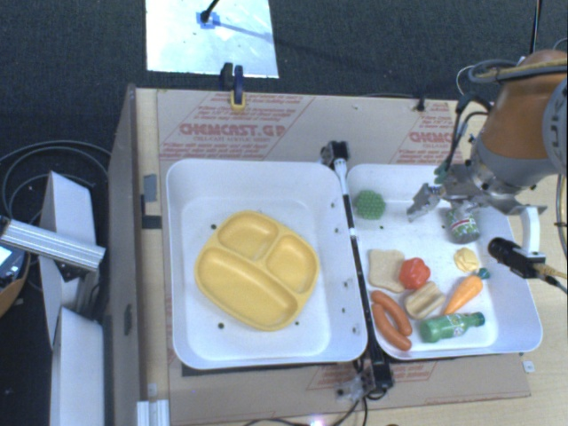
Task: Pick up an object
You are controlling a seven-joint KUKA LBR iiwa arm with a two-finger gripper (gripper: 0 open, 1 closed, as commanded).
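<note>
Nearest the camera, along the front wall of the right bin (519, 337), a green bottle (453, 325) lies on its side. Just to its left a pair of orange-red sausages (392, 319) lies slantwise, close to the divider between the bins. Behind the bottle a tan bread roll (424, 301) and an orange carrot (463, 293) rest side by side, the carrot's green tip pointing toward the far right. Farther back a red tomato (414, 273) touches a slice of toast (385, 269) on its left, and a small pale yellow piece (466, 259) sits apart to the right. A green, knobbly ball (370, 205) lies alone near the bin's far left corner. A small grey-green can (462, 227) stands toward the far side of the bin, and the gripper (441, 204) hangs low just beside and above it, reaching in from the grey arm (524, 122) with its orange band. Whether the gripper is open, closed or clamped on anything cannot be told at this angle; nothing is plainly seen in its grasp. The left bin (182, 238) holds a yellow divided plate (257, 269) lying flat near its middle. Both bins rest on a cardboard sheet (231, 130) with red lettering.
</note>
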